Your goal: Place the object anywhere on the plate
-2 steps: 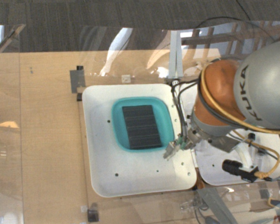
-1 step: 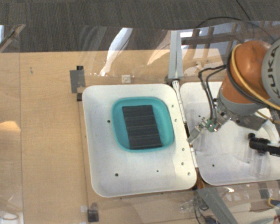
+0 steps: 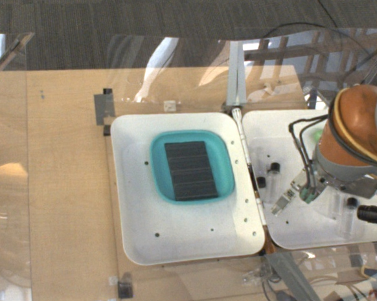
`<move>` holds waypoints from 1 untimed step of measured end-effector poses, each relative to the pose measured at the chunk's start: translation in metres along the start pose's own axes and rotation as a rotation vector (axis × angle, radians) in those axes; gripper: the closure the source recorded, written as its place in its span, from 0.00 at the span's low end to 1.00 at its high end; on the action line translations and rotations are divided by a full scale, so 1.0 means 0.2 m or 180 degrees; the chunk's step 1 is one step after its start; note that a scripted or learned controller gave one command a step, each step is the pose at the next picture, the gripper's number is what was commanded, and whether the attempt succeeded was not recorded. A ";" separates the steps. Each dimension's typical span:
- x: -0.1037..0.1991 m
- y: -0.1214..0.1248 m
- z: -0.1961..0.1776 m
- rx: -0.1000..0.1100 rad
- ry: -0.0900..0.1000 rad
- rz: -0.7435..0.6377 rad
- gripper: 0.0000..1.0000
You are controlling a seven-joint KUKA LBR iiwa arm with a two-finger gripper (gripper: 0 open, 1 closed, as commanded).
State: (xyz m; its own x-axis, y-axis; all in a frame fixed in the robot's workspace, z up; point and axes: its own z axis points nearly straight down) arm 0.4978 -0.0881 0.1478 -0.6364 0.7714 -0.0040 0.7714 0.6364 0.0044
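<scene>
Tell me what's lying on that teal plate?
A dark ribbed rectangular slab lies flat on the teal plate, covering its middle. Whatever sits beneath the slab is hidden.

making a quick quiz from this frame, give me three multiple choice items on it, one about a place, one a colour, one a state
1. Where is the plate?
A. in the left bin
B. in the right bin
C. on the bare bench

2. What colour is the plate?
A. red
B. teal
C. yellow

3. What lies on the plate?
A. a dark ribbed slab
B. a white cup
C. a coiled cable

Answers:
1. A: it sits inside the left bin, while the gripper is over the right bin.
2. B: its rim is teal around the dark slab.
3. A: a dark rectangular slab with ridges lies flat on it.
</scene>
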 end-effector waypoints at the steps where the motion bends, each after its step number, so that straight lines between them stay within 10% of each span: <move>1: -0.01 -0.03 0.27 -0.0027 -0.0055 -0.0240 0.00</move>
State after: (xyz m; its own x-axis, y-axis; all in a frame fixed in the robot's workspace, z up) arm 0.4935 -0.0934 0.0944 -0.6924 0.7211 -0.0219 0.7211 0.6927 0.0120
